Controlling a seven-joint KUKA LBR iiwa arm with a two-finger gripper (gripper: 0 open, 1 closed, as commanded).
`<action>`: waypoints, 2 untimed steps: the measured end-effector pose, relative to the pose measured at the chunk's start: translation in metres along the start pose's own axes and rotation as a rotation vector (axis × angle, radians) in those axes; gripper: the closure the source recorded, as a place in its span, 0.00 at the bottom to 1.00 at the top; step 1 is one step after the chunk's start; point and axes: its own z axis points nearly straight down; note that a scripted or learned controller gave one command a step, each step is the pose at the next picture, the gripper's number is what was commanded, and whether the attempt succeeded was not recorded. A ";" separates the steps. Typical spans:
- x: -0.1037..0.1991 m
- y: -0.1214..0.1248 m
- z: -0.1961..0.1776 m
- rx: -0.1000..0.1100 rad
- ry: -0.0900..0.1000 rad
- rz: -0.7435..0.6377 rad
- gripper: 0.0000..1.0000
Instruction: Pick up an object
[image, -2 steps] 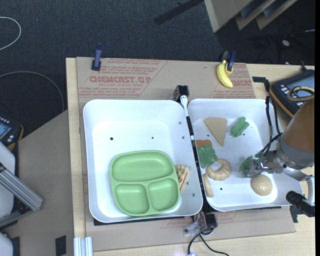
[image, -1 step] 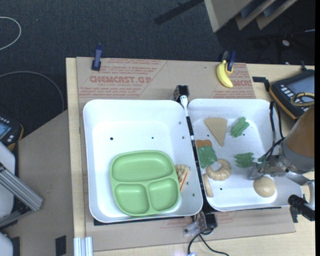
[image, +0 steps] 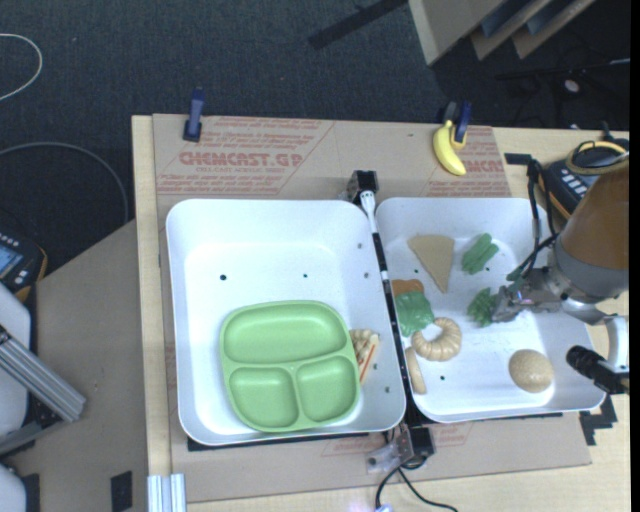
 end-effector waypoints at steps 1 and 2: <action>0.079 -0.002 -0.107 -0.006 0.003 -0.006 1.00; 0.137 0.037 -0.109 0.001 0.002 -0.003 1.00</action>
